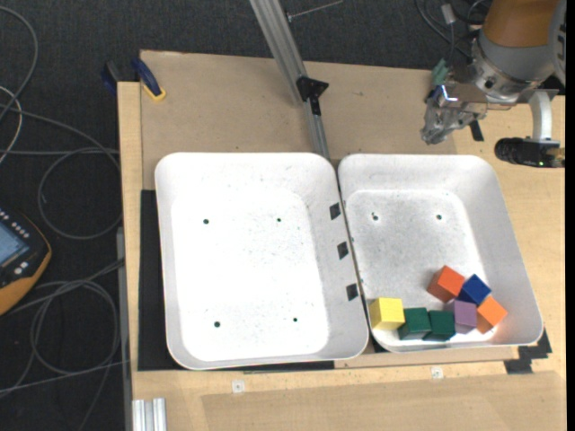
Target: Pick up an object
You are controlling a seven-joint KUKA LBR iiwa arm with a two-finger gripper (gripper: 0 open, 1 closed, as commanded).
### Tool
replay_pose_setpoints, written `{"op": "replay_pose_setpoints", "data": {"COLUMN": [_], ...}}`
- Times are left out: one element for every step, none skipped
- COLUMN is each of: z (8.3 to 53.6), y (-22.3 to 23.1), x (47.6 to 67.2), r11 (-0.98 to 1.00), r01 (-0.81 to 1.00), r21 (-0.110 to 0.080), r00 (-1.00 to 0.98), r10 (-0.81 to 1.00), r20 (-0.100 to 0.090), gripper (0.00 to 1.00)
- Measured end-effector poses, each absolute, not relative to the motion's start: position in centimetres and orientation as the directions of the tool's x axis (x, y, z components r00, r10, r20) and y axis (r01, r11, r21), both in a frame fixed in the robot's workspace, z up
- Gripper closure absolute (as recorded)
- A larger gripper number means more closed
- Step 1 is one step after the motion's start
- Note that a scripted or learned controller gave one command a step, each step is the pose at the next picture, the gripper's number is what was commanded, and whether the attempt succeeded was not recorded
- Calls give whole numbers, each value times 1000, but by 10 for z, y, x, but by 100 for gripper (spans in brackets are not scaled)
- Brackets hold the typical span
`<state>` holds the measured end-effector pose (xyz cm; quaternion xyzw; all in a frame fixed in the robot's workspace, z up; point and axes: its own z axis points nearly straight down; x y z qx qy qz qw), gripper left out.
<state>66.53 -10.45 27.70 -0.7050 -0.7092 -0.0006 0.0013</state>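
Pincer hangs above bare tabletop, just beyond far rim of right bin. Blocks bunched in near right corner of right bin: yellow block, two green blocks, purple block, blue block, two orange blocks. Left bin alongside, touching. Grey pole slants across tabletop toward the bins' shared edge.
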Motion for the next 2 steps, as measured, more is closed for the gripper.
{"op": "replay_pose_setpoints", "data": {"z": [264, 256], "y": [-55, 1], "x": [664, 646], "r11": [6, 6], "r01": [1000, 1000], "r21": [-2, -3], "r00": [-6, -6], "r10": [1000, 1000], "r20": [3, 3], "gripper": [100, 100]}}
